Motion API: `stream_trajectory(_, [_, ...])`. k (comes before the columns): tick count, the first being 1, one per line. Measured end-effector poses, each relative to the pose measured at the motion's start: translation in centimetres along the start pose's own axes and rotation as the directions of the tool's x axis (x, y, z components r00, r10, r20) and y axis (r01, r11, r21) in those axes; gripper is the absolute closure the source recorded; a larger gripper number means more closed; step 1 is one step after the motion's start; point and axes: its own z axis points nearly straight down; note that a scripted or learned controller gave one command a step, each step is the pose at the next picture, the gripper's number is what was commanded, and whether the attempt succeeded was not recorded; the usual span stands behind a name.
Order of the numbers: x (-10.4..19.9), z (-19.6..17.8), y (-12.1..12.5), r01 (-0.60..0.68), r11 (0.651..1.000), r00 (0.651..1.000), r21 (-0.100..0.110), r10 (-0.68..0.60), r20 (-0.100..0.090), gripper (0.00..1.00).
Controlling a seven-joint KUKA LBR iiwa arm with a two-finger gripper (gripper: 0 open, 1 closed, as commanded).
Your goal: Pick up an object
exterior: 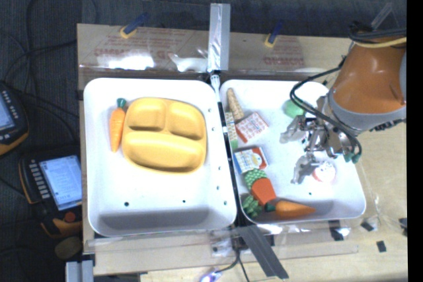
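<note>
Far left, off the worktop: a pendant at the frame edge and a small screen device below it, black cables looping above.

Left bin: yellow divided tray sits in the upper half, three compartments facing up. A small carrot lies upright along the tray's left edge, touching or just beside it, green top pointing to the far wall. Lower half of this bin is bare white.

Between the bins at the far side, a strip of silver tape runs up the cardboard backing; two blue-and-yellow clips hold the backing on either side.

Right bin, left side, near the divider: a cone at the top, a red-and-white packet just right of it, a blue-and-white packet below. Further down a green piece, a red-orange block touching it, and a big carrot lying flat along the near wall, tip pointing right. A green thing sits near the far wall, partly hidden by the cable.

Pincer is down in the right bin's right half, fingers spread wide, released, nothing between them. A small white-and-red round toy lies just right of the lower finger, close to it but not gripped. Arm, orange band, comes in from the right over the bin's far right corner.
</note>
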Motion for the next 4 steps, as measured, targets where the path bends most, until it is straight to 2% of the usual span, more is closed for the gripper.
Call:
stream_trajectory(1, [-1.4, 6.6, -3.3, 0.310, 0.951, 0.951, -0.001, -0.310, 0.000, 0.00])
stream_trajectory(2, [-1.8, 7.6, -6.0, 0.440, 0.898, 0.898, 0.000, -0.440, 0.001, 0.00])
stream_trajectory(3, [-0.4, 10.0, -9.6, 0.530, 0.848, 0.848, 0.002, -0.530, 0.009, 0.00])
stream_trajectory(4, [2.3, 9.9, -9.6, 0.552, 0.834, 0.834, 0.012, -0.552, 0.015, 0.00])
